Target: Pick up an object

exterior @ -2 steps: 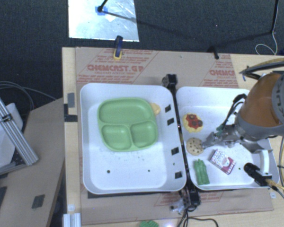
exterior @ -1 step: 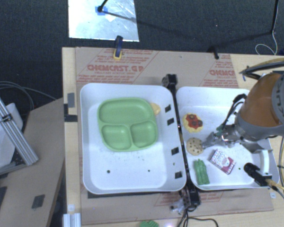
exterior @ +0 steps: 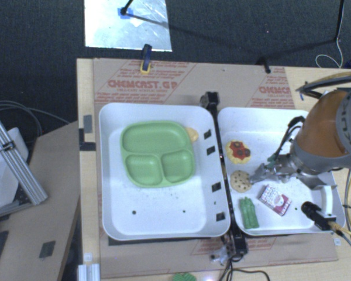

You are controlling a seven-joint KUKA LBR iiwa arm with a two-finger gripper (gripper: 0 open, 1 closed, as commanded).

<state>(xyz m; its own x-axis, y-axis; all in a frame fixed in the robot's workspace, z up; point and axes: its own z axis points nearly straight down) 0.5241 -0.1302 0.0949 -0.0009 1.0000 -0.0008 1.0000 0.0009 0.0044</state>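
Camera view shows my claw (exterior: 258,173) low in the right bin (exterior: 263,117), beside the cookie (exterior: 240,181). I cannot tell its state. I should center over the cookie, then pinch gently.

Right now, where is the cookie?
The cookie lies in the right bin, near its left wall, just below the pizza slice and above the green vegetable.

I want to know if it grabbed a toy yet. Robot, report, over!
End effector low in the right bin, nothing seen in it. Cookie just beside its tip. Pizza slice, red box, green toy lying close around.
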